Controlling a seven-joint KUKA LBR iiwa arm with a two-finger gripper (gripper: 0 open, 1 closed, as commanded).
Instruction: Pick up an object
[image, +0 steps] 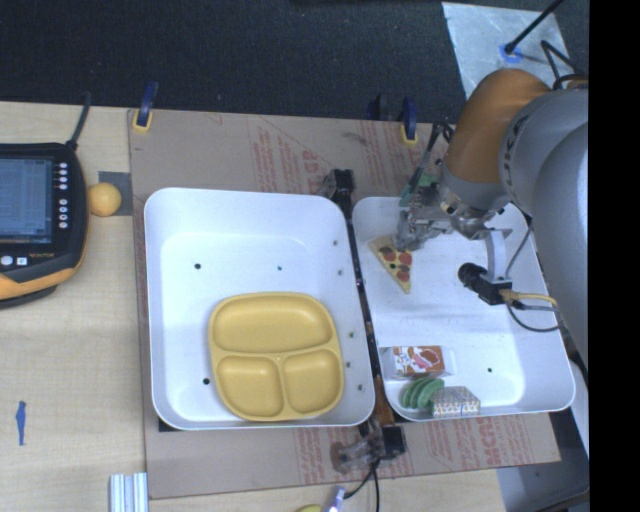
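I see the gripper (412, 238) low in the right bin (520, 385), at the pizza slice (394, 264) near its far-left corner | finger opening: I cannot tell, no hold confirmed | 3 other items clustered at near edge, so this slice is the isolated, easier pick.

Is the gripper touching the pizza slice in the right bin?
Cannot tell. In the camera view the gripper overlaps the upper end of the pizza slice, but the slanted look from above shows neither contact nor a gap plainly.
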